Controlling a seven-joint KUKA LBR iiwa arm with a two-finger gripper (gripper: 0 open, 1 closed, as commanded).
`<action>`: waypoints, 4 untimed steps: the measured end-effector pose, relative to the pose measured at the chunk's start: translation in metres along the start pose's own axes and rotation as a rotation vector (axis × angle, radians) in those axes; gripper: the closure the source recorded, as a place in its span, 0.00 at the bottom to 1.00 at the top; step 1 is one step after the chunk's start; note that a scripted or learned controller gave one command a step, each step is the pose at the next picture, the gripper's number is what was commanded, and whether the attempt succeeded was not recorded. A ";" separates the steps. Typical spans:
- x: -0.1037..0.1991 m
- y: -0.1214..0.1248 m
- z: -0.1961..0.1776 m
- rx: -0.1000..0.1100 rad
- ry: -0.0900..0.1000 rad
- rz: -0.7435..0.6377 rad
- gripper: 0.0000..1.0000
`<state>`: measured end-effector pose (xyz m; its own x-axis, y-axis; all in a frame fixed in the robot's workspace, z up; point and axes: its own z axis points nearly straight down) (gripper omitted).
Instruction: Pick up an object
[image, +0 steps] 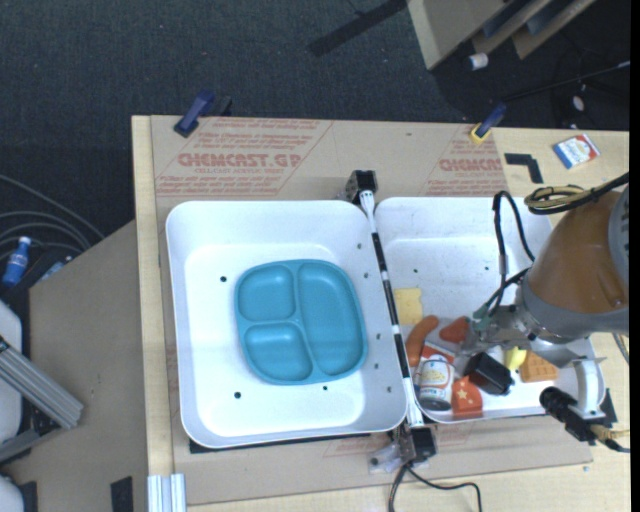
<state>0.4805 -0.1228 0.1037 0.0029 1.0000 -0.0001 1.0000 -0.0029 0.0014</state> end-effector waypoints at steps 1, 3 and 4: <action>0.000 0.000 0.000 0.001 0.000 0.000 0.00; -0.030 -0.002 0.020 0.004 -0.001 0.000 0.00; -0.029 -0.002 0.010 0.002 0.001 -0.001 1.00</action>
<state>0.4789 -0.1517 0.0940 0.0016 1.0000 0.0004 1.0000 -0.0016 -0.0005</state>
